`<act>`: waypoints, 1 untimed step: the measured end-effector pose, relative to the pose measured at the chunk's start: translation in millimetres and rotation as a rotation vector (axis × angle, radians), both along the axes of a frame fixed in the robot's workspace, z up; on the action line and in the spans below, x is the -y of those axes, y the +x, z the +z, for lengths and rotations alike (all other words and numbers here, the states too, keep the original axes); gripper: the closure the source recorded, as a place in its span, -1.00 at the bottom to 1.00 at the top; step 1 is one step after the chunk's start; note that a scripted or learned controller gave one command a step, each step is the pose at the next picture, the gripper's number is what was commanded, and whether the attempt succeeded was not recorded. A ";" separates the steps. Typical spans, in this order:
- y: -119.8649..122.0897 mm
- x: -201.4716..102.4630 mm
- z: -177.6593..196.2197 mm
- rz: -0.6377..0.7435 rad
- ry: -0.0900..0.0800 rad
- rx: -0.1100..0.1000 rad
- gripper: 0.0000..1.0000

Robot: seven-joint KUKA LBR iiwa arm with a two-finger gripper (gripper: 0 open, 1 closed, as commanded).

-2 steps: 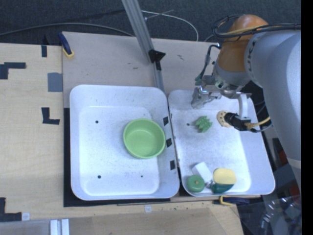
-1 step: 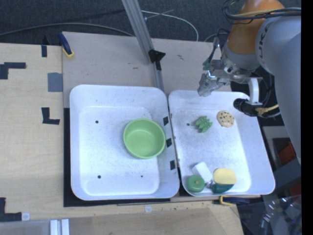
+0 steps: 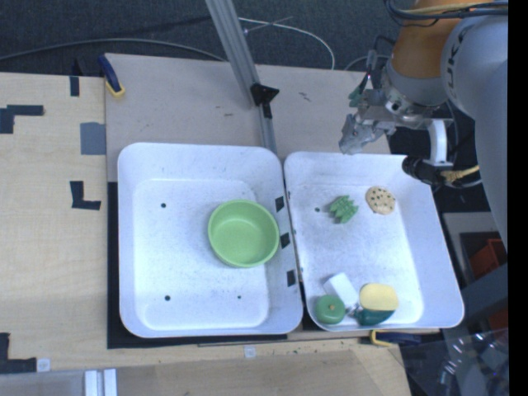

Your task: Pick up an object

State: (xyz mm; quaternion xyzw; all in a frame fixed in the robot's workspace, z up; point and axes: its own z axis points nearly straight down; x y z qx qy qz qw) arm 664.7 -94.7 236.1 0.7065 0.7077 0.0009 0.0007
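Robotics lab: bench (image 3: 190,114), two white bins (image 3: 140,246), loose cables (image 3: 289,35).

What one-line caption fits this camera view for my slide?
Gripper poised over right bin's far edge; cookie and green toy below, green bowl in left bin.

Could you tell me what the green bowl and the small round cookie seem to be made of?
Green bowl: probably moulded plastic, with an even light-green colour, a smooth thin rim and a soft sheen. Cookie: a tan disc with dark specks, most likely a plastic or rubber toy; it is too small to tell its finish.
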 end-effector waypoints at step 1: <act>-7.2 -47.9 -11.5 0.003 0.000 -0.006 1.00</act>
